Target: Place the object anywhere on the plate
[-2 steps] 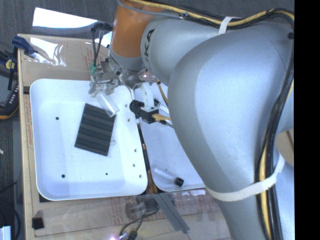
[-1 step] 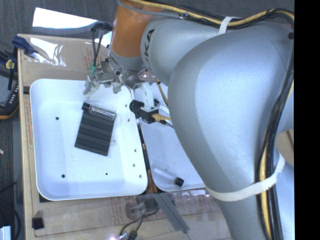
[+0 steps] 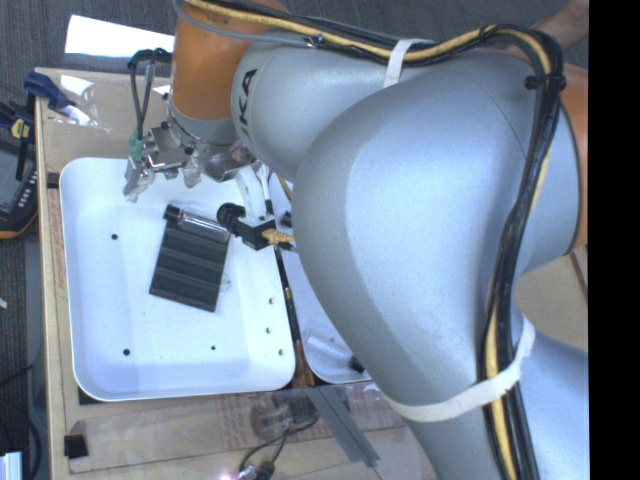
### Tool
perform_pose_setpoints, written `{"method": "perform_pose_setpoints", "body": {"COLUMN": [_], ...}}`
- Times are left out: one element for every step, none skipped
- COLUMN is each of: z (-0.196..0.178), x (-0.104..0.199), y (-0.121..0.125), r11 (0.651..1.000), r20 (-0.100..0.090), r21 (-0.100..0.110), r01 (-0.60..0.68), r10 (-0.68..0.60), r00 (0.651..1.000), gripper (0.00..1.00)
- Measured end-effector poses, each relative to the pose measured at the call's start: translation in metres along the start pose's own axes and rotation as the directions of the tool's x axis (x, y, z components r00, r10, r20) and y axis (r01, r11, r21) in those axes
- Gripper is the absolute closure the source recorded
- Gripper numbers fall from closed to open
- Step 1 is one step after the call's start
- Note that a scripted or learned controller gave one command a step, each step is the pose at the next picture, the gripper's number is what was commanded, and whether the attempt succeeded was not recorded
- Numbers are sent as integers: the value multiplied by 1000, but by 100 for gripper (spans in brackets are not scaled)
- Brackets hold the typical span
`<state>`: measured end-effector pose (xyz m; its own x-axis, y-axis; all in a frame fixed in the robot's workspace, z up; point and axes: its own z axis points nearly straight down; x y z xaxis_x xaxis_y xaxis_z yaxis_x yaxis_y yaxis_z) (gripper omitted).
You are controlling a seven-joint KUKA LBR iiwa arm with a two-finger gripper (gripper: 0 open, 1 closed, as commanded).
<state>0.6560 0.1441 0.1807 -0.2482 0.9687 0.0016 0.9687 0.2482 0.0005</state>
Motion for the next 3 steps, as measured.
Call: {"method": "perform_pose_setpoints", "body": {"z": [58,31,-10], "x": [64,7,-36], "y": [-56,-127,-88], "r11": [998,996,990], "r20": [2,1,3], "r21": [7,5,3], "r01": [-55,87,-140], "r10": [55,-87,140], "r00": [998,996,990], "gripper": [0,0,0]}}
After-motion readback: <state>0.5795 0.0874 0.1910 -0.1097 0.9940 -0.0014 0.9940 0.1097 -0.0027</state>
